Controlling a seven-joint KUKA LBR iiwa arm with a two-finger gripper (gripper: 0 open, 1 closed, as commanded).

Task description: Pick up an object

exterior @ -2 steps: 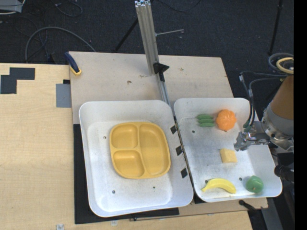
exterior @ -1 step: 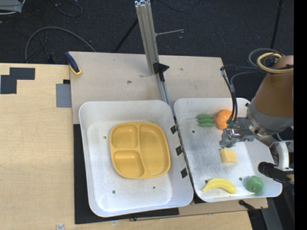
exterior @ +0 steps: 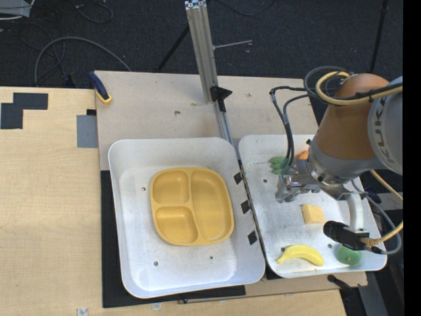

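Yellow banana (exterior: 300, 255) near front rim, gripper (exterior: 288, 191) well above it

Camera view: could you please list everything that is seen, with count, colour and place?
bins: two, white, side by side on the bench.
divided plate: one, yellow, middle of the left bin.
banana: one, yellow, near front edge of the right bin.
block: one, pale yellow, middle of the right bin.
green item: one, front right corner of the right bin.
green piece: one, far part of the right bin, partly hidden by the arm.
orange item: one, beside the green piece, mostly hidden.
metal post: one, grey, behind the bins.
arm: one, grey and orange, over the right bin.
end effector: one, metallic, low over the right bin.
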